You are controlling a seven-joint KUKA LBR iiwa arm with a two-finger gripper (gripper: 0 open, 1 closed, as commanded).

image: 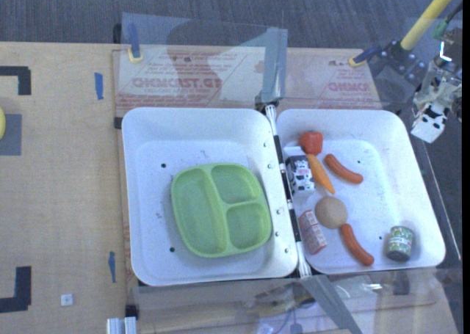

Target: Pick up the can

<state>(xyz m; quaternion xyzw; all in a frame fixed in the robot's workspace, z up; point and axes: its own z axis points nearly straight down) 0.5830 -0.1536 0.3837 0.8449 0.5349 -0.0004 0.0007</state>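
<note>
One counter (59, 200): pale wood, bearing both bins side by side, with black corner marks near its left edge and a strip of blue tape (98, 85) beside the bins' far left corner
Left bin (147, 123): shallow, white, rounded corners; its right rim touches the right bin's left rim
Right bin (382, 123): same shape and colour, holding all the small items
Green plate (220, 209): divided into three compartments, lying flat and slightly turned in the middle of the left bin
Hand (432, 116): white and black, past the right bin's far right corner, outside its rim and well apart from everything in the bin; whether it is open or closed cannot be told, and nothing is seen held in it
Yellow rod (437, 6): slants up toward the top right corner, above the hand
Upper sausage (344, 169): orange-red, lying at a slant near the bin's middle, just right of the carrot
Lower sausage (356, 244): same colour, near the front rim, between the brown ball and the can
Carrot (320, 174): orange, running down from the red piece toward the brown ball
Packet (313, 231): red and white, against the left wall at the front, just beside the brown ball
Brown ball (331, 212): round, tan, just below the carrot's tip
Patterned box (299, 175): black and white, by the left wall, touching the carrot's left side
Red piece (311, 142): small, at the carrot's far end
Can (399, 243): green-labelled, upright in the right bin's front right corner, near the lower sausage but apart from it, well apart from the hand
</note>
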